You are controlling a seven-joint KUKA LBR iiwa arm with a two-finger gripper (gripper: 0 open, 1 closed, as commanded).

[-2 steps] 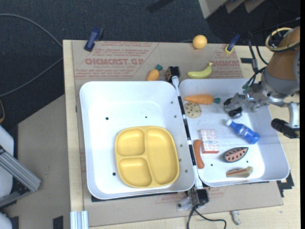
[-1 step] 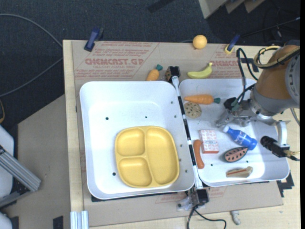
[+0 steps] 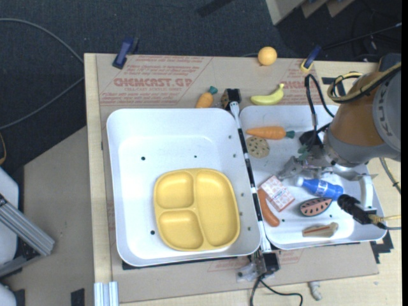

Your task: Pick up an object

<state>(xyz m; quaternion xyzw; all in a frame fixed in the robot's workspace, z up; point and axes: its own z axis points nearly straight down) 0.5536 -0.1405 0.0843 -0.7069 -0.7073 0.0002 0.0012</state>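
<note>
Your KUKA arm (image 3: 360, 123) reached into the right-hand bin (image 3: 357, 234) from the right, its gripper (image 3: 296, 167) low among the toy food, and the pick was not yet made. You could not tell how the claw stood. No item showed in its grasp, so the lift remained to do. Nearest it lay a blue bottle (image 3: 322, 187), a small patterned box (image 3: 276, 193) and a cookie (image 3: 257, 146); a carrot (image 3: 268, 132), a sausage (image 3: 268, 210), a watermelon slice (image 3: 316, 206) and a brown stick-shaped piece (image 3: 320, 229) shared the bin. The left bin (image 3: 127, 132) held a yellow divided plate (image 3: 196, 208). Both bins sat on a board bench (image 3: 159, 81) over dark carpet (image 3: 57, 18), where a banana (image 3: 268, 96) and an orange ball (image 3: 267, 55) lay behind them.
</note>
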